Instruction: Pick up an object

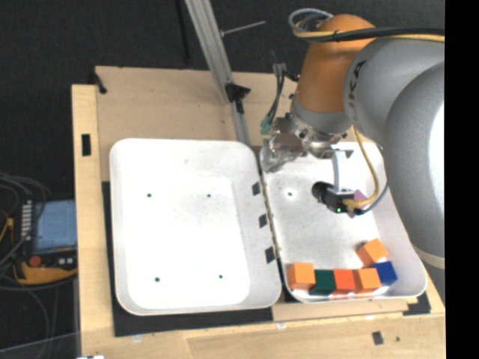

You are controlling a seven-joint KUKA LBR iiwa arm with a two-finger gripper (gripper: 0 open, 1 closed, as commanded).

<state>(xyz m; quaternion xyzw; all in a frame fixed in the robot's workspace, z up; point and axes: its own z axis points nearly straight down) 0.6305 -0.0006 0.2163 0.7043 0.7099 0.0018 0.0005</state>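
We hover the claw (283,152) above the right bin (299,223).
Its grip state we cannot tell; blocks (343,278) crowd the bin's 6 o'clock wall, so we risk a jammed grab.

Blocks (343,277) along right bin's (299,215) near wall

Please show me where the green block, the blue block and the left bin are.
green block (324,280): camera view, its top face.
blue block (386,272): camera view, its top face.
left bin (183,226): camera view, its bare floor.
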